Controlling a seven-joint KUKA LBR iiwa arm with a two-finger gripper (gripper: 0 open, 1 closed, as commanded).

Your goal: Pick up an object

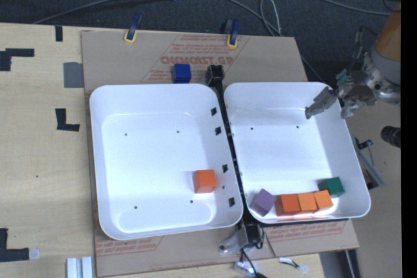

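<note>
- At the near rim of the right bin, around five o'clock, a purple block, three orange blocks and a green block sit in a tight row, touching or nearly so.
- Risk: fingers coming down on that row may wedge against a neighbour or the bin wall and close on nothing.
- In the left bin, toward its four o'clock corner, a lone orange cube stands clear on all sides; likely the easier pick.
- Farther off, at two o'clock, the gripper hovers over the right bin's far corner, fingers apart and holding nothing, well away from every block.
- Beyond the bins, a blue block rests on the surface.
</note>
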